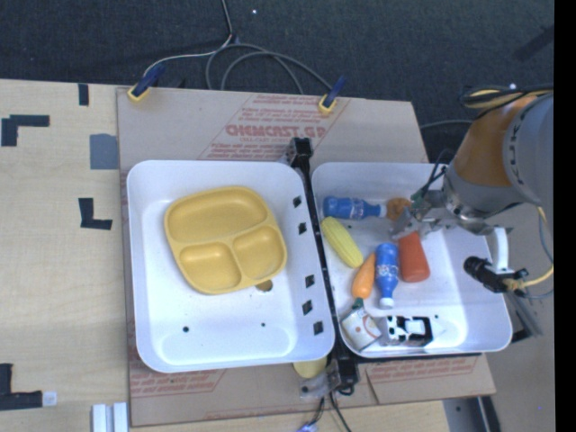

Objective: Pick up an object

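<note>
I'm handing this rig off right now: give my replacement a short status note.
Tool: low over the right white bin, by the red-orange block; grip state unclear.
Right white bin holds two blue plastic bottles, a yellow corn cob, an orange carrot and a black-and-white toy.
Left white bin holds a yellow divided plate.
Done: nothing visibly lifted.
Left: grasp one object and raise it.

Plate [225, 238] in left bin [148, 331]
</note>
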Robot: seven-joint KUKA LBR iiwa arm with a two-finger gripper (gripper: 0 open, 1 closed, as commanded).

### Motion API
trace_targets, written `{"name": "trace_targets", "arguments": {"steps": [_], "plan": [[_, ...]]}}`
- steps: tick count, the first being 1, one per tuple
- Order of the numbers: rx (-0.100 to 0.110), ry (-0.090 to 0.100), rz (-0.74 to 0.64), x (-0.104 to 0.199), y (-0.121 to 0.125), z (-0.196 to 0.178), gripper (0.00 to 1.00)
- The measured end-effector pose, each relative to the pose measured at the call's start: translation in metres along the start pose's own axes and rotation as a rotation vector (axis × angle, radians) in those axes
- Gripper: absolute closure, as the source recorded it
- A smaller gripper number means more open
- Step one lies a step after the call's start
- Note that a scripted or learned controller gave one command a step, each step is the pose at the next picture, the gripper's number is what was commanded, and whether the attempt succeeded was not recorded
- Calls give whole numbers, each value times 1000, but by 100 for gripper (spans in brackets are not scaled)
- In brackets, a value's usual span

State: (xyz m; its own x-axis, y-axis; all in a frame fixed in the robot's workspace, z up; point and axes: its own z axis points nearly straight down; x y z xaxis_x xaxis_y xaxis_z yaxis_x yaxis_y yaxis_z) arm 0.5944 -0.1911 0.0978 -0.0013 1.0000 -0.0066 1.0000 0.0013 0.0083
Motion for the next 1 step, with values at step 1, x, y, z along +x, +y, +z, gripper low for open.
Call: {"name": "trace_targets", "arguments": {"steps": [1], "plan": [[-2, 10, -12, 113, 26, -93, 100]]}}
